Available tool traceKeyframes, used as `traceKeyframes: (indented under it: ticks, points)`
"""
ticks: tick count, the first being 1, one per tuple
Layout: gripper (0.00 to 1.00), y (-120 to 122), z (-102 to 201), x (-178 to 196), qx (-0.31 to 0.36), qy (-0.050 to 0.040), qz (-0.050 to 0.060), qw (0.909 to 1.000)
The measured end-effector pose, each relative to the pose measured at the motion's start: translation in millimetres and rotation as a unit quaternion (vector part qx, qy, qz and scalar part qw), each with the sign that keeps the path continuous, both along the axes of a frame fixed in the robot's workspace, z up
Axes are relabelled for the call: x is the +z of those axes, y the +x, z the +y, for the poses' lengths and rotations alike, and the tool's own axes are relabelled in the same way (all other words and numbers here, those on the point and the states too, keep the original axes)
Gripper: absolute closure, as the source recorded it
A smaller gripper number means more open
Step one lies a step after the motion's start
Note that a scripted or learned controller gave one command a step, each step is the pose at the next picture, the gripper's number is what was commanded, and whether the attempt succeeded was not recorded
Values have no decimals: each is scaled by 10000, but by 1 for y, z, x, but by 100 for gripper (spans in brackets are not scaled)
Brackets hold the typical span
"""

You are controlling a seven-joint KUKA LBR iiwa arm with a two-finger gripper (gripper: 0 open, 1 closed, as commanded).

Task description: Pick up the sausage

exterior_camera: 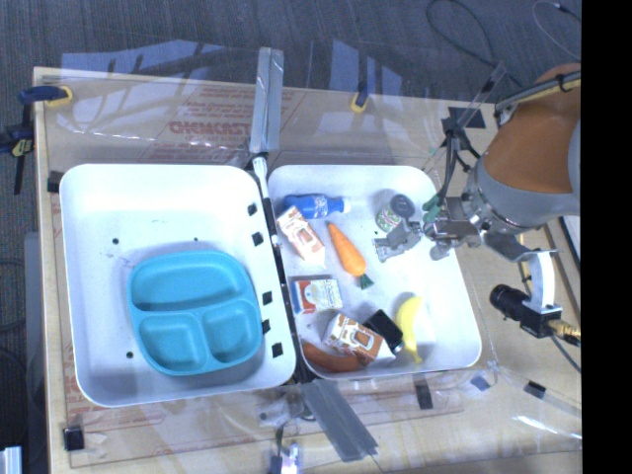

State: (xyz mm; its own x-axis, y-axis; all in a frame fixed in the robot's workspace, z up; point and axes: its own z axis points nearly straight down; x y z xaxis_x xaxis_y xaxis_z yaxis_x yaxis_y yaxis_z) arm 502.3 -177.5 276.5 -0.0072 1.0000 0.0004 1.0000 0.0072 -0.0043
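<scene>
While the gripper (395, 242) is hung over the upper right part of the right bin (449, 314), nothing is seen between its fingers; whether they are set wide or narrow cannot be told from this slanted view.

Item 1, sausage (331, 359): a brown length laid along the near wall of the right bin, its middle overlain by a small printed carton (353, 337). It is judged to be pinned there by the clutter heaped on it, so only its ends and lower edge are shown.

Item 2, banana (408, 326): laid upright-wise just right of a black block (383, 327), near the sausage's right end.

Item 3, carrot (347, 250): laid at a slant in the bin's middle, between gripper and sausage.

Item 4, blue bottle (311, 206) and a red-and-white box (300, 236): kept by the dividing wall.

Item 5, blue tray (196, 311): seated in the left bin (89, 215).

Relation: the sausage is placed well apart from the fingers, toward the near left of them, across the carrot. A descent there is judged awkward, the carton being atop the target.
</scene>
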Motion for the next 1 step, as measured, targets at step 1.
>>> traceKeyframes:
  ticks: [1]
  points:
    - [0,23,25,-153,729,4,5,9973]
